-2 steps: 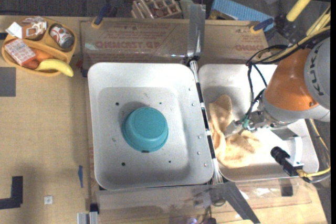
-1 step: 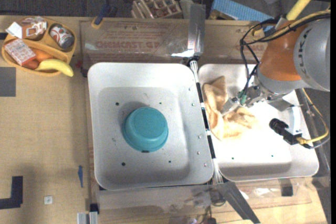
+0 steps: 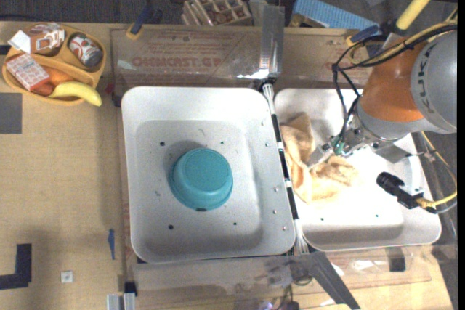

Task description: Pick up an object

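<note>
Two white bins sit side by side on the tabletop [image 3: 58, 192]. The one tan cloth [image 3: 312, 174] lies in the right bin [image 3: 363, 229], crumpled against that bin's left wall. Its long axis runs along that wall, from the far left corner down toward the middle of the bin floor, where it bunches up. A shorter fold sticks out to the right from the lower part, so the whole heap reads as a rough L. The arm [image 3: 396, 94], grey with its orange band, leans in from the right. It carries the tool [image 3: 340, 147] low over the bin, right at the upper edge of that sideways fold, close enough that it looks to be touching the fabric. From here I cannot tell whether the tool is apart or together, nor whether any cloth is caught in it. The left bin [image 3: 145, 156] has a single teal bowl [image 3: 202, 178] turned upside down near its centre, well apart from the cloth. Off at the far left corner of the tabletop sits one yellow dish [image 3: 14, 76] of toy food, with one banana [image 3: 76, 91] along its near rim.
</note>
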You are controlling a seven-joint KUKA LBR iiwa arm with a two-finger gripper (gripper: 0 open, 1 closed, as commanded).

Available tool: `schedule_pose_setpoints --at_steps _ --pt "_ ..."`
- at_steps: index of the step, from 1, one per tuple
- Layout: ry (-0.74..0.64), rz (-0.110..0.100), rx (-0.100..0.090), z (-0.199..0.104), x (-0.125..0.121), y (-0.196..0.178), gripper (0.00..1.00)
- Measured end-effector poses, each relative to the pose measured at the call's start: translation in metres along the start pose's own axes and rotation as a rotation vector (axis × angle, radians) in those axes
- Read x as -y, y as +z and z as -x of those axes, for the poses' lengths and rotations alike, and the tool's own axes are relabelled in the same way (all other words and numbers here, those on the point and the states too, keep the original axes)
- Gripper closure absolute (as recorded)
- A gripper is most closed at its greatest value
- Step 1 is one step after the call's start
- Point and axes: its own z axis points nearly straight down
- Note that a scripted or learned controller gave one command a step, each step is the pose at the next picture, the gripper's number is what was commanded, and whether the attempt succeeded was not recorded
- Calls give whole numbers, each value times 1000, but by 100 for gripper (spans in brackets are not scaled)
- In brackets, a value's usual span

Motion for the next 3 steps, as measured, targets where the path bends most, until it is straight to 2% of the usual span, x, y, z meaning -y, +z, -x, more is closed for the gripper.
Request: schedule_pose_setpoints --at_steps 1,2,3 --pt "-68 1 2 -11 8 0 0" --pt "-68 5 1 -12 6 -11 100" --pt "-68 5 2 -11 6 -11 0"
